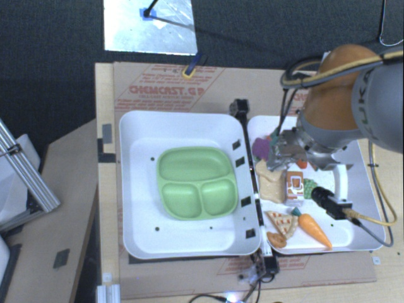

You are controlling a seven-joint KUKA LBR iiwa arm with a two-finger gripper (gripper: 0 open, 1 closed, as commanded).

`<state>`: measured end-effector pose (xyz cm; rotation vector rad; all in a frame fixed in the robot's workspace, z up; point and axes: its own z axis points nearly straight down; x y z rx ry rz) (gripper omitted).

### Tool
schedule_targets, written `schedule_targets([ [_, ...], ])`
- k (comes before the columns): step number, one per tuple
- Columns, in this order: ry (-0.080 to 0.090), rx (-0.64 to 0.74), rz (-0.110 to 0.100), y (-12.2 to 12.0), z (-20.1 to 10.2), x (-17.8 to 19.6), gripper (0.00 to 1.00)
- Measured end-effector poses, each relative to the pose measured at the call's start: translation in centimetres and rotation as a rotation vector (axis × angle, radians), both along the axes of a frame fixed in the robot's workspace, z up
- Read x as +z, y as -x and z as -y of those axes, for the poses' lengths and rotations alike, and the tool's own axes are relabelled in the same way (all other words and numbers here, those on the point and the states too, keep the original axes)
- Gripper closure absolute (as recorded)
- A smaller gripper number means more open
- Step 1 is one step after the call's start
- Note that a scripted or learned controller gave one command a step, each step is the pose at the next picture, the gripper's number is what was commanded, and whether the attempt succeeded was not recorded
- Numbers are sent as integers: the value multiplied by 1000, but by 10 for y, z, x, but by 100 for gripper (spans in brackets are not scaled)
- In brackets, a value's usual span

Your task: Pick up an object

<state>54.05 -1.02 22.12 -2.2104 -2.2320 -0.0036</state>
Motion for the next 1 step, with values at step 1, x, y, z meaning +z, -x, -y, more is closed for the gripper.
schedule_targets([
  [1, 0, 1, 1, -17, -54, -5, 100],
])
